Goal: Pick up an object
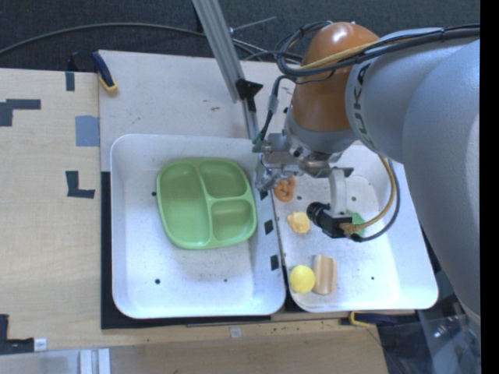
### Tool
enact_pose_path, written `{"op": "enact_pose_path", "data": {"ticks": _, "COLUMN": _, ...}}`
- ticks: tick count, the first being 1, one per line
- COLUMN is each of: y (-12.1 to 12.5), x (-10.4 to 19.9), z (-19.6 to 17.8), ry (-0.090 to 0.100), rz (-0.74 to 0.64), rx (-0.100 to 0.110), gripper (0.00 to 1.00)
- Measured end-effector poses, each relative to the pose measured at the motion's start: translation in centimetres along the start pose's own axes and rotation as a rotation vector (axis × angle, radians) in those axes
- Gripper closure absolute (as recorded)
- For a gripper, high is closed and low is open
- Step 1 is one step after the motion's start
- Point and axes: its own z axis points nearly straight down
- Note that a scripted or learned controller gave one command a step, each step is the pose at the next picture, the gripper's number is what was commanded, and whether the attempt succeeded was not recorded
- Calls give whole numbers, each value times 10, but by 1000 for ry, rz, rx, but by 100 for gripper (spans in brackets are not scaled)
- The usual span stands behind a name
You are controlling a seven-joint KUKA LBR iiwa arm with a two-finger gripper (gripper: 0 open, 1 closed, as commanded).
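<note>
Pale wooden counter (47,209), matte, patched with grey and dark tape marks; dark carpet-like floor beyond its far edge, crossed by black cables. On the counter, two shallow white bins side by side, glossy plastic with rounded corners, lightly speckled.

In the left bin (132,279): a green compartment tray (207,202), smooth, rounded, three sections, lying flat near the right wall.

In the right bin (405,287): an orange pretzel-like piece (284,189) close to the dividing wall, a small yellow lumpy piece (299,223) below it, then a yellow ball (302,279) touching a tan cylindrical roll (323,275) near the front edge.

Above the right bin, grey arm with glossy orange band (335,76); pincer (273,174) down just beside the orange piece. Cannot tell whether spread or pressed together.
</note>
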Motion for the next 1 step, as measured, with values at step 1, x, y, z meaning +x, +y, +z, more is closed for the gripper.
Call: {"op": "enact_pose_path", "data": {"ticks": 1, "y": 20, "x": 46, "z": 1, "ry": 0, "rz": 1, "rx": -1, "gripper": 100}}
